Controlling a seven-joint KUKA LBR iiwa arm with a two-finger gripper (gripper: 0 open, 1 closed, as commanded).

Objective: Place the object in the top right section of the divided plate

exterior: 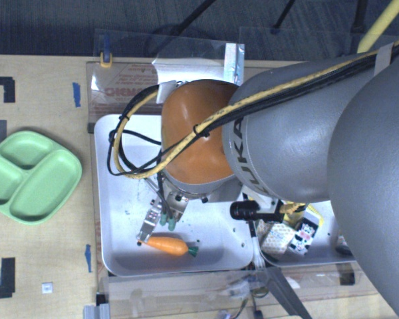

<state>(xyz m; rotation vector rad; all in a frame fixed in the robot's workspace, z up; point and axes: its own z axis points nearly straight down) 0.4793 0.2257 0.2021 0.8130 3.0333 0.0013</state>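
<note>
Arm (306, 131): large, smooth grey housing, rounded segments; dark lettering partly visible on the grey casing near the wrist. Orange band (193, 135) above wrist, glossy, dome-shaped. Yellow cable (286, 88) paired with black one runs along the casing, loops beside the orange band. Gripper (151, 226): small, metallic silver, slender fingers, green detail.

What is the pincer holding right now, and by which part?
Nothing that shows. The pincer is just above the carrot in the left bin, its tips at the carrot's blunt left end, with no part of it between them.
</note>
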